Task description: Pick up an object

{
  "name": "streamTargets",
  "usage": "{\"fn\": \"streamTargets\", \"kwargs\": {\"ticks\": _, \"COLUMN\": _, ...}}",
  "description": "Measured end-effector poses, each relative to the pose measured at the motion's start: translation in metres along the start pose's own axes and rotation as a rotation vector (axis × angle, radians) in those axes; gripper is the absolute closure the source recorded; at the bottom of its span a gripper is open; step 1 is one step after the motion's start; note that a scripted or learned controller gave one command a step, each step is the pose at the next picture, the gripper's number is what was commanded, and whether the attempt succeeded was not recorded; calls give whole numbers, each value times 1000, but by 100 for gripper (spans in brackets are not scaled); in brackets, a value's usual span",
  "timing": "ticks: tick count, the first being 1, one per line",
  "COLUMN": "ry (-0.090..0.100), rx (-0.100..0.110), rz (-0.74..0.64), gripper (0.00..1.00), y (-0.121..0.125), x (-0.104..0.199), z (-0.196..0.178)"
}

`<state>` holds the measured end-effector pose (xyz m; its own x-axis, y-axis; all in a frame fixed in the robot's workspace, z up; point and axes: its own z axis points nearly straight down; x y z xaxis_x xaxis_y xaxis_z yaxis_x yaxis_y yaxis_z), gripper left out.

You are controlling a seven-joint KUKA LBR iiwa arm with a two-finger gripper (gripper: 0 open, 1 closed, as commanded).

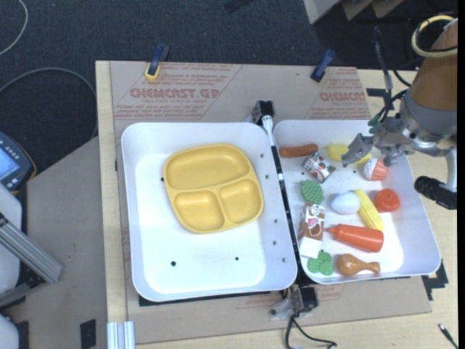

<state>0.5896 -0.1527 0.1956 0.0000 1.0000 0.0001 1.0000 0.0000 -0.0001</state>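
Camera view from above the bench: the grey arm with its orange band is reaching in from the right, and its gripper (372, 153) is hanging over the far right part of the right bin (429, 247). From this angle it is not showing whether it is open or closed.

Just under and beside it, a small red-and-white toy (375, 170) is lying on the bin floor, nothing visibly gripping it. Around it, glossy plastic play food is crowding the shallow white tray:

- a brown sausage (298, 150) near the far edge
- a yellow lump (338, 152) beside the sausage
- a printed little can (318, 168)
- a smooth white egg (345, 203)
- a ribbed yellow corn cob (368, 209) touching the egg
- a round red tomato (387, 200)
- a long orange carrot (356, 237)
- a tan drumstick (356, 266) at the near rim

The left bin (132, 195), rounded at its corners, is holding a matte yellow divided plate (213, 187) with three compartments.

Both bins are sitting side by side on a pale board (174, 93) printed in red lettering, with two clamps (155, 62) biting its far edge. Dark carpet (73, 20) is surrounding the bench.
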Motion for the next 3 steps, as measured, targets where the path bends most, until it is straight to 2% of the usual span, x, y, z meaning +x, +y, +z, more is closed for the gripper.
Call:
{"fn": "streamTargets", "kwargs": {"ticks": 1, "ry": -8, "rx": -1, "rz": -5, "gripper": 0, "y": 66, "x": 2, "z": 111}}
{"fn": "streamTargets", "kwargs": {"ticks": 2, "ry": -4, "rx": -18, "rz": 0, "gripper": 0, "y": 0, "x": 14, "z": -64}}
{"fn": "streamTargets", "kwargs": {"ticks": 3, "ry": 0, "rx": -21, "rz": -6, "gripper": 0, "y": -61, "x": 72, "z": -221}}
